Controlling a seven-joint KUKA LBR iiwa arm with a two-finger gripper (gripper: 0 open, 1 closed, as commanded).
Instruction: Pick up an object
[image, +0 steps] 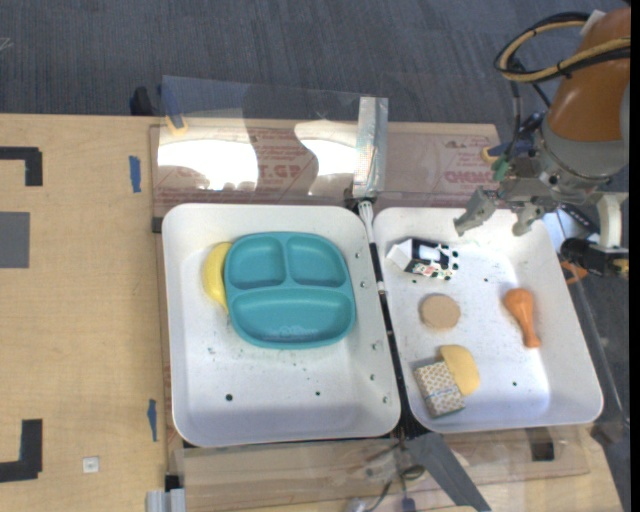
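The right bin (570, 395) holds a black-and-white patterned piece (428, 258), a round tan cookie (439, 312), an orange carrot (522, 314), a yellow lump (461, 368) and a checkered block (439, 388). My gripper (496, 214) hangs above the bin's far edge, to the upper right of the patterned piece. Its two fingers are spread apart with nothing between them.
The left bin (195, 400) holds a teal divided plate (290, 288) that partly covers a yellow object (214, 272). A clear plastic wall (265, 150) stands behind the bins. Cables loop above the arm at the top right.
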